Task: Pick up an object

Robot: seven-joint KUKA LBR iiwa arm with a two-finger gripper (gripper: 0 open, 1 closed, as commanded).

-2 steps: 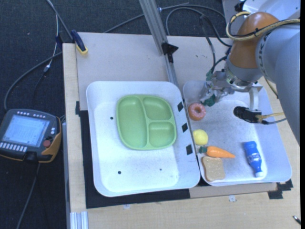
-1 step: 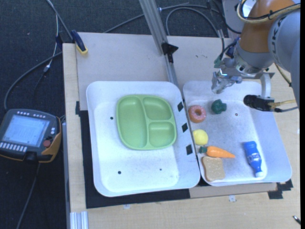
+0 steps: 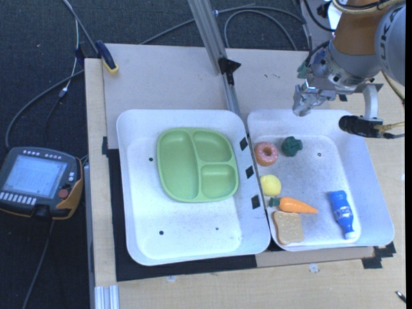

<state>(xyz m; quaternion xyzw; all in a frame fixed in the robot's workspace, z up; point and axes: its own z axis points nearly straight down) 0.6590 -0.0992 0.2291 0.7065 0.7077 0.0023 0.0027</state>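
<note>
The right bin [image 3: 360,172] holds a pink donut [image 3: 266,152], a dark green broccoli piece [image 3: 291,146], a yellow lemon [image 3: 271,185], an orange carrot [image 3: 297,205], a slice of toast [image 3: 288,228] and a blue bottle [image 3: 341,212]. My gripper [image 3: 303,105] hangs above the back rim of this bin, up and to the right of the broccoli, with nothing seen between its fingers. Nothing in the bin touches it.
A green divided plate [image 3: 197,164] lies in the left bin [image 3: 138,224]. A slanted metal pole [image 3: 209,24] crosses the back of the bench. A teach pendant [image 3: 38,182] lies on the floor at the left.
</note>
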